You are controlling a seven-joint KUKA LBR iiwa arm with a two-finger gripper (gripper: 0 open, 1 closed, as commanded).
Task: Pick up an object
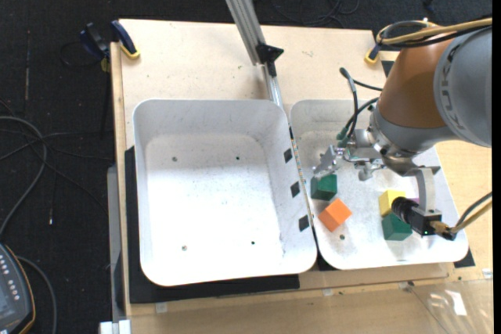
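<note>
The two-finger metal gripper (330, 165) is seen low over the right-hand shallow white bin (313, 121), near that bin's left wall, at the end of the grey arm with an orange band (427, 94) that reaches in from the right. Whether it is open or closed cannot be told, since the tips are small and blurred against the bin floor. Nothing can be seen held by it.

Just below the gripper, a small dark green block (323, 186) is found on the bin floor, close to or touching the gripper's lower end; which of the two cannot be told. Below and slightly to the right of that block, an orange cube (337, 214) is set, tilted so that a corner points down. Farther right in the same bin, a yellow block (389, 201) and a second green block (395, 227) are seen just beside each other, partly covered by a black fitting (413, 214) on the arm.

The left-hand shallow white bin (207, 192) is placed edge to edge with the right one, and black marks are carried along the shared rim. Both bins are borne on a pale wooden bench (196, 59). A slanted grey metal bar (239, 0) is seen crossing the bench from the top. A yellow-and-black clamp (125, 41) is fixed at the bench's upper left corner.
</note>
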